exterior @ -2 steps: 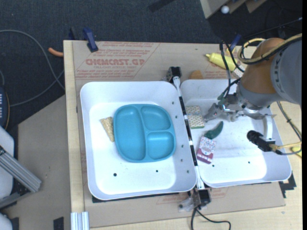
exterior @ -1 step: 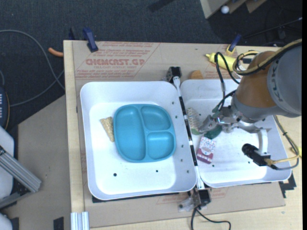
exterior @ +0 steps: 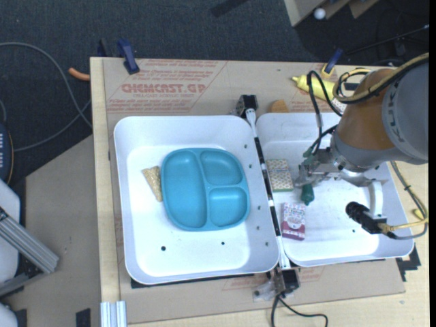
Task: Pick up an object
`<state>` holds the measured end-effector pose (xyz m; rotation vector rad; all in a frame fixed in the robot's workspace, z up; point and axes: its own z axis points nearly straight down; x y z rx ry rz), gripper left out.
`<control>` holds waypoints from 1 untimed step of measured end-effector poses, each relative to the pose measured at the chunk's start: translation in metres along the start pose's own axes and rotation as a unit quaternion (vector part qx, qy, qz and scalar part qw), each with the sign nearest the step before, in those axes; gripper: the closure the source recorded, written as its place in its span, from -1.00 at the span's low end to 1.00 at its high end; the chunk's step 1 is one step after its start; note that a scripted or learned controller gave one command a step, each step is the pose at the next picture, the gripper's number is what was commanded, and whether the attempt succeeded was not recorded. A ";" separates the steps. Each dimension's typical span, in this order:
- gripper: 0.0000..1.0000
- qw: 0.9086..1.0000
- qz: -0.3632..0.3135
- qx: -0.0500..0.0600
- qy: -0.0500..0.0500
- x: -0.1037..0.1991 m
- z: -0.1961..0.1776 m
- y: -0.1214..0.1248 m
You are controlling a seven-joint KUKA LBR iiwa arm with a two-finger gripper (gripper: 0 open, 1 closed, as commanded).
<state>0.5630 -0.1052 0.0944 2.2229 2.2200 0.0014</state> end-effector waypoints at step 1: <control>1.00 1.000 -0.001 -0.001 0.000 0.052 -0.120 -0.005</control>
